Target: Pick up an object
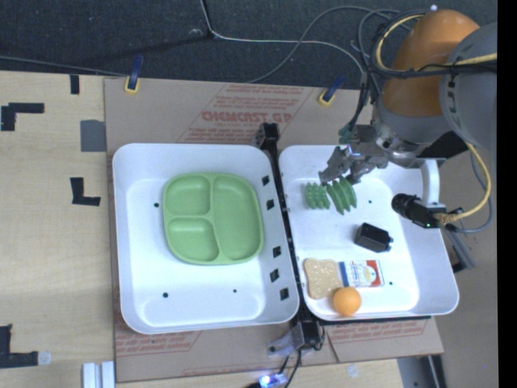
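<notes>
While the orange (pixel 346 301), toast slice (pixel 321 276) and small carton (pixel 360 274) sit nearest you in the right bin (pixel 432 297), watch farther back: the gripper (pixel 341 170) hangs right over the green beans (pixel 331 195), its spread unreadable to me. Those loose pods could splay or slip, leaving you an empty close.

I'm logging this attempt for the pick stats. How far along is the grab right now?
Done: the arm has reached into the right bin, and the pincer sits just above the green bean bundle. In hand: lining up on the beans; whether they are gripped cannot be told. Left: lifting them off the bin floor. The black block, toast slice, carton and orange lie untouched.
</notes>
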Controlling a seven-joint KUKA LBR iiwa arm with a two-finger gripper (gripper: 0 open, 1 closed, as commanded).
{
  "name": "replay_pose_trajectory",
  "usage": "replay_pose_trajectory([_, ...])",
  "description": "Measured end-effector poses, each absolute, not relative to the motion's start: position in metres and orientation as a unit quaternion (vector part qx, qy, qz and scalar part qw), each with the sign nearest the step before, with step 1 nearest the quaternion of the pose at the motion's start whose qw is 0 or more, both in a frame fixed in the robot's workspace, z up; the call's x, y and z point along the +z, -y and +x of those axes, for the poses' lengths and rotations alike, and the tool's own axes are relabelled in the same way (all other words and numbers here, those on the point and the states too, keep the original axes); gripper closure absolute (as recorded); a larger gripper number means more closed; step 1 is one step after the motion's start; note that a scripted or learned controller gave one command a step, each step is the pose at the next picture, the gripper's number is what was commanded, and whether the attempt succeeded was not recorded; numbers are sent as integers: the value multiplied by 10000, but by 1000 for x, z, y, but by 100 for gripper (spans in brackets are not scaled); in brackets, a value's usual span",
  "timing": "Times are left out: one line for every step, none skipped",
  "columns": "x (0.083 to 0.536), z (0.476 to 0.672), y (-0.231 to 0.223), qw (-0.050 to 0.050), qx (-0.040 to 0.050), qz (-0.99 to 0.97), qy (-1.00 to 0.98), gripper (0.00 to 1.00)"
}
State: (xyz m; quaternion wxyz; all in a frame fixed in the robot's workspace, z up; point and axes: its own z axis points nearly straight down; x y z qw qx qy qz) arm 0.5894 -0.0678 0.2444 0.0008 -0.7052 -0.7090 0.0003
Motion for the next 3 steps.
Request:
replay_pose_trajectory([230, 570, 13, 15, 7, -7051, 7091, 100])
replay_pose_trajectory([235, 547, -45, 18, 4, -7045, 7097, 100])
replay_pose_trajectory([223, 526, -103, 20, 12, -7046, 7096, 100])
